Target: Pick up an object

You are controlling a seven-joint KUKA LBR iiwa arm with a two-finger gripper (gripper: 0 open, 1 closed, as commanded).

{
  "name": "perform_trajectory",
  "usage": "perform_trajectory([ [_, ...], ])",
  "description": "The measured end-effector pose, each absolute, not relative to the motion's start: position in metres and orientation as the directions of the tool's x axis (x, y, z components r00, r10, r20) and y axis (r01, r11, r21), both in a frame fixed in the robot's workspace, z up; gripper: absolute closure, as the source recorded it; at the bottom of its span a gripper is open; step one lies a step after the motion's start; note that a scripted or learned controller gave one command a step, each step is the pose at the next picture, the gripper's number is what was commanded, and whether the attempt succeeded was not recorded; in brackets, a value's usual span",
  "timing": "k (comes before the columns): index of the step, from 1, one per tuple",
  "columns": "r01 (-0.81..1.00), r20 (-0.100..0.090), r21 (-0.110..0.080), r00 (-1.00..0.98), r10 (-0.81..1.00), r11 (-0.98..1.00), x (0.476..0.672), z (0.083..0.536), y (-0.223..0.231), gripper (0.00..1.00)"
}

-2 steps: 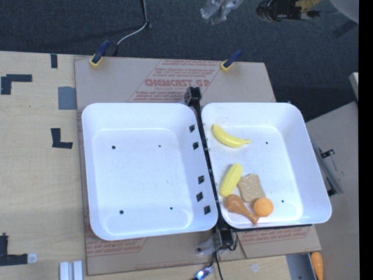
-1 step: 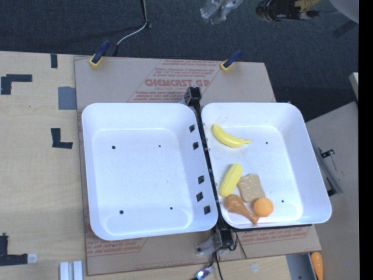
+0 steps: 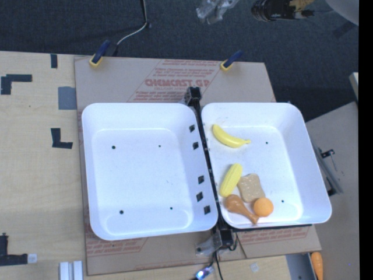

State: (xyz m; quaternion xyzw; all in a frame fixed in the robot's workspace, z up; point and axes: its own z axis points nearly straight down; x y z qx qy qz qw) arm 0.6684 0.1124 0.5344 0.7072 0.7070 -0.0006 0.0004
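While the claw (image 3: 217, 4), grip unclear, hovers beyond the bins, the banana (image 3: 228, 137) lies well apart.

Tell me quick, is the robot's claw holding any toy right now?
Gripper: up high above the bins, blurry, with nothing seen in it; open or closed cannot be told.

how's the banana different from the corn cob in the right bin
The banana is curved, smooth and plain yellow; the corn cob is straight, bumpy and paler. The banana lies apart from the rest towards the bin's far side, while the corn cob rests against the bread slice. Both are yellow and lie in the right bin.
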Motion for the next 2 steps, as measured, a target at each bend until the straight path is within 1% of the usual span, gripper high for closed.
perform_trajectory([
  [2, 1.000, -0.001, 0.000, 0.000, 1.000, 0.000, 0.6684, 0.5344, 0.1331, 1.00],
])
